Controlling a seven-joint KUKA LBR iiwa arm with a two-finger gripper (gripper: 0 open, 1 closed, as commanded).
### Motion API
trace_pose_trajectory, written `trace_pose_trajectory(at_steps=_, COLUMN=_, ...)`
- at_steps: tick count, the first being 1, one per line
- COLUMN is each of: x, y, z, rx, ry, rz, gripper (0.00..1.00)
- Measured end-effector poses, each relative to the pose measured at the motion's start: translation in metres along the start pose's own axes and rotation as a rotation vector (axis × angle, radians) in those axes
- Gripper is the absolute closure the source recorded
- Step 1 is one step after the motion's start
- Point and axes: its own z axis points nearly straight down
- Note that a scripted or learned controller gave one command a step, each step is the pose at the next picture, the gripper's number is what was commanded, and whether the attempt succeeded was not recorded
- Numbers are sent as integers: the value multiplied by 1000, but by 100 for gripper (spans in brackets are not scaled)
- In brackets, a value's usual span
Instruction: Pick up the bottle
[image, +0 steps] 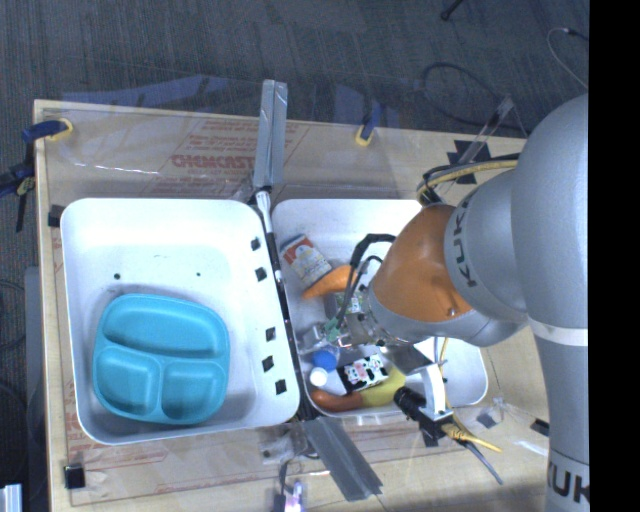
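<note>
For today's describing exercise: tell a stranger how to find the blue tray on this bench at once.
Start with the two white bins side by side and take the left bin, away from the grey arm. The blue tray lies flat in its lower half. It has three compartments, one long and two small, and it is far larger than the clutter of small things in the right bin.

arm (545, 250) — grey, thick rounded links | band (425, 280) — orange, glossy, above wrist | marking: dark "KUKA" lettering on grey shell | cables (455, 180): black and yellow strands by the shoulder link
</note>
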Motion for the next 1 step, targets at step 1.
trace_pose_trajectory(at_steps=1, x=8, y=0, z=-7, rx=12, ry=16, rz=-19, gripper=100)
